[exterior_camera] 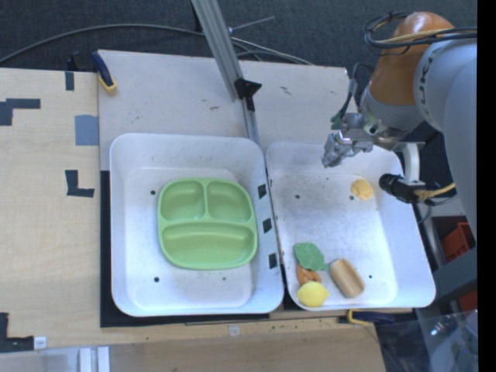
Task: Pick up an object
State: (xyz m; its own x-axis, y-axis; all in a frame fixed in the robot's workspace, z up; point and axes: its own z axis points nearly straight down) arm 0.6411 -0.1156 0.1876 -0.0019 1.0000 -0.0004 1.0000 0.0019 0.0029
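My gripper (331,156) hangs over the far edge of the right bin (403,273), with nothing visible between its fingers. A small yellow-orange piece (361,189) lies just to its right and nearer the front. At the bin's front edge lie a yellow lemon (311,294), a tan bread roll (346,277), and an orange carrot (308,273) with a green leaf (309,255) on top.
The left bin (124,231) holds a green divided plate (207,223). A grey metal post (219,37) slants up from between the bins at the back. A blue and yellow clamp (104,74) sits at the bench's far left corner.
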